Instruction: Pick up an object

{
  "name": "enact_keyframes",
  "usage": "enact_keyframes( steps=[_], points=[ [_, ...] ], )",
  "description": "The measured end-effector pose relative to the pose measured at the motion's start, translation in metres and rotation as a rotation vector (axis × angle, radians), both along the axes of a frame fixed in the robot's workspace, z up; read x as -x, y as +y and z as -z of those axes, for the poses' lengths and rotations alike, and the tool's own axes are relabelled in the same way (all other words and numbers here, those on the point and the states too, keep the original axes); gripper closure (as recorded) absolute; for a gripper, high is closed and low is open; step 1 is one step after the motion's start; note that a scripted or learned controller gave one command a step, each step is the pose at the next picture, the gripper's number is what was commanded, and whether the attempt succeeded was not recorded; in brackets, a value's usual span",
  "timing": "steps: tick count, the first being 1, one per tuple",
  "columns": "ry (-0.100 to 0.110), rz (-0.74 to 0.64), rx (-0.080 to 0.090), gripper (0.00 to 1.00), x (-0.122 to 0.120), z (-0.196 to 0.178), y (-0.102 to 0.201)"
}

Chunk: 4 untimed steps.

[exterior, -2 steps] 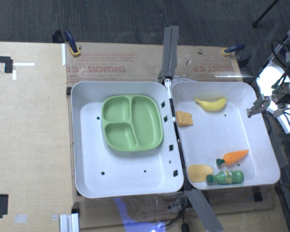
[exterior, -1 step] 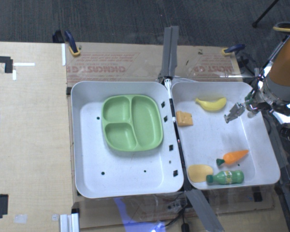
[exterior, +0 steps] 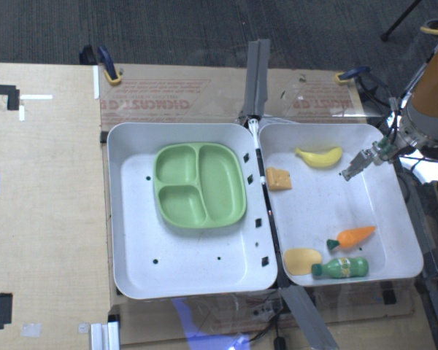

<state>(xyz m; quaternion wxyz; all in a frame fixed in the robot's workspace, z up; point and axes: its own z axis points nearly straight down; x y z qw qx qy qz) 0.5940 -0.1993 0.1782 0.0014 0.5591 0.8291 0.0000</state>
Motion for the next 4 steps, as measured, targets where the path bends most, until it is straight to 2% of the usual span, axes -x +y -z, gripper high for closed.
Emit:
enact_keyframes(
  steps=[1,2,3,4],
  points=[
    [0.001,-0.013,0.000,0.00,-0.042,0.083,0.015],
    [0.000,0.115,0.000,0.00,-0.065,0.086,0.054],
    [-0.003,0.113,0.002,1.00,-0.066,0.075,0.054],
    [-0.002,0.112,0.002,0.00,-0.066,0.075,0.054]
  ],
)
